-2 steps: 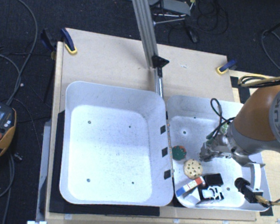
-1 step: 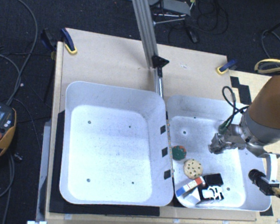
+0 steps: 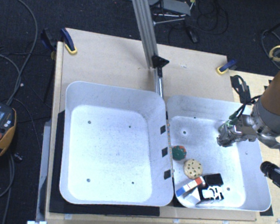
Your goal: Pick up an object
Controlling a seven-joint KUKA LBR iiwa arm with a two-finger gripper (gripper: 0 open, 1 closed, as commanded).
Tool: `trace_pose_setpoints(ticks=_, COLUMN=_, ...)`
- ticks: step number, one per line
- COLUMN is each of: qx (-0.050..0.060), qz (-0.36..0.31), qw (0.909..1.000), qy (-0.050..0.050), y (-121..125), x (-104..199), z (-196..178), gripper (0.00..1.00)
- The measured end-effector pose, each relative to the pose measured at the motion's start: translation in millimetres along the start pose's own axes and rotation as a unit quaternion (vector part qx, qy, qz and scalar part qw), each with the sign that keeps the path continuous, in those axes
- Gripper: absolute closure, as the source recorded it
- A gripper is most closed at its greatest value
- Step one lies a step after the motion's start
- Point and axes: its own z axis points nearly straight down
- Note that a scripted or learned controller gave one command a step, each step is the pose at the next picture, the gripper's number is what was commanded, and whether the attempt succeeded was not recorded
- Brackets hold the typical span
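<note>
Gripper: above right bin, jaw state unreadable, perhaps nothing held.
Green ball: eight o'clock of gripper.
Spotted disc: five o'clock of ball.
Black-white block: bin's six o'clock edge.

A small green ball with a red patch lies in the right bin, below and left of the gripper, well apart from it. Just beside the ball (lower right) sits a round tan speckled disc. Farther below lie a red, white and blue block, tilted, and a black-and-white box touching it.
</note>
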Motion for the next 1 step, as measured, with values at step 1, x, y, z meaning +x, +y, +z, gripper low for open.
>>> trace_pose_setpoints(ticks=1, qx=0.002, qz=-0.002, qw=1.0, qy=0.001, y=-4.4, x=51.4, z=9.6, gripper=1.0)
